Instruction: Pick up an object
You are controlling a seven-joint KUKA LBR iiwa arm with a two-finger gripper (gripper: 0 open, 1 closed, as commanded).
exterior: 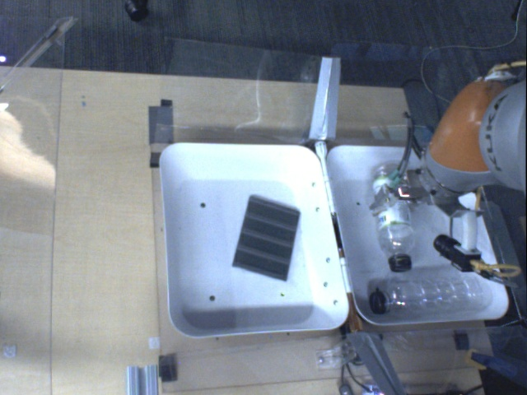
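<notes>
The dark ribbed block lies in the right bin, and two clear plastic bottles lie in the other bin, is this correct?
Not quite: the camera view shows the dark ribbed block in the left bin, and the two clear plastic bottles in the right bin.

ridged slab (266, 237) in left bin (185, 171); two bottles (394, 220) (428, 296) in right bin (354, 167)

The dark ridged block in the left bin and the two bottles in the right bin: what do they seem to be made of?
The dark ridged block looks like matte dark grey plastic or rubber: no shine, parallel grooves; which one is unclear. The two bottles, one upright-lying and one along the near wall, look like clear thin plastic: the white bin shows through them, with dark caps.
</notes>
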